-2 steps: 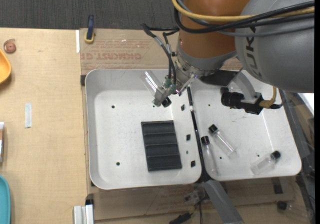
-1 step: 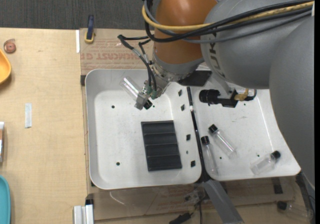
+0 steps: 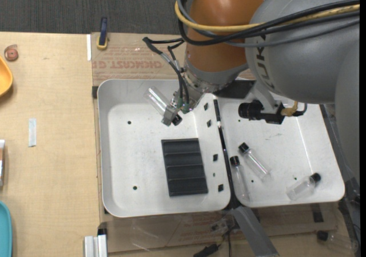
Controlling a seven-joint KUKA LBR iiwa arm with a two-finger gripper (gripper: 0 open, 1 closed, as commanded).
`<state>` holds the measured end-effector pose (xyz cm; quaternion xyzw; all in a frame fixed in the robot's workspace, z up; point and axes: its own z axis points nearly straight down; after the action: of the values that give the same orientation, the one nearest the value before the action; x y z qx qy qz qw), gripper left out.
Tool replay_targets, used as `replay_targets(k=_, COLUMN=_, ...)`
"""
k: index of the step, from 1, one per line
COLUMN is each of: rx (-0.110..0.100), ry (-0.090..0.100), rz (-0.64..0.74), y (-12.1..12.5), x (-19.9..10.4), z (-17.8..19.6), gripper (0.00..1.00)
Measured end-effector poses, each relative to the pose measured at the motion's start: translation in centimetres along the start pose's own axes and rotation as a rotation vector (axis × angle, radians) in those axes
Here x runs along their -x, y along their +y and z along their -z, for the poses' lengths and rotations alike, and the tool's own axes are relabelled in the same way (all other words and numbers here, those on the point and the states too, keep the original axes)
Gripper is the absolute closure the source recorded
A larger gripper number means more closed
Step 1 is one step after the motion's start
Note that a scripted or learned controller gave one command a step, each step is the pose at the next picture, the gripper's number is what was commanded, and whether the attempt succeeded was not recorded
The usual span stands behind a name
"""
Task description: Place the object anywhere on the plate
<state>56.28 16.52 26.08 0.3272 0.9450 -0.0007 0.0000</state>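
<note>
Left bin [image 3: 114, 153]: black ridged plate [image 3: 184, 166]; gripper [image 3: 171, 114] above, fingers clamping a clear vial [image 3: 155, 98]. Right bin [image 3: 320, 153]: three clear black-capped vials [image 3: 252, 159]

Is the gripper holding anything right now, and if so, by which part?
Yes. The gripper holds a clear vial by its lower end, above the left bin.

Arm [image 3: 286, 38] hides right bin's [image 3: 320, 193] back rim; orange dish [image 3: 4, 78] and teal item [image 3: 4, 230] cut off (left edge).
</note>
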Motion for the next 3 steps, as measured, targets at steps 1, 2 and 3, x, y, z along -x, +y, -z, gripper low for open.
replay_targets(k=1, rx=0.000, ry=-0.001, rz=0.102, y=-2.7, x=-0.8, z=5.2, gripper=1.00)
replay_targets(k=2, rx=0.000, ry=0.000, rz=0.203, y=2.3, x=-1.1, z=1.0, gripper=1.00)
replay_targets(k=3, rx=0.000, ry=0.000, rz=0.160, y=4.8, x=1.1, z=-6.9, gripper=1.00)
